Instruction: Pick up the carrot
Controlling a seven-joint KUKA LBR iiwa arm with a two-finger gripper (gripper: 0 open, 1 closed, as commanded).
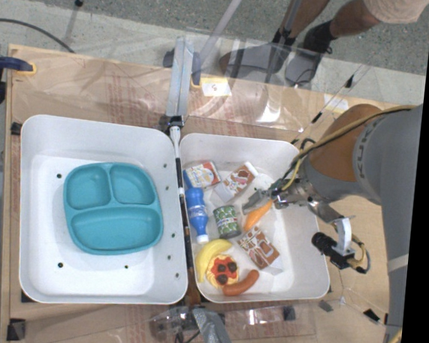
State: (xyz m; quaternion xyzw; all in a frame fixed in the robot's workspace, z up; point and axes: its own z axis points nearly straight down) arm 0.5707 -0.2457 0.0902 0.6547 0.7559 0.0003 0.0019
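The carrot (254, 217) is a small orange piece lying at a slant in the middle of the right bin (306, 277). It sits between a green can (227, 221) and a brown snack box (258, 247). My gripper (263, 202) reaches in from the right and is down at the carrot's upper end, touching or just above it. The grey arm with its orange band (337, 152) covers the bin's right rim.
Around the carrot the right bin holds two small cartons (201, 175) (239, 178), a blue bottle (195, 209), a banana (210, 255), a pizza slice (224, 270) and a sausage (241, 283). A teal divided plate (113, 207) lies in the left bin (32, 262).
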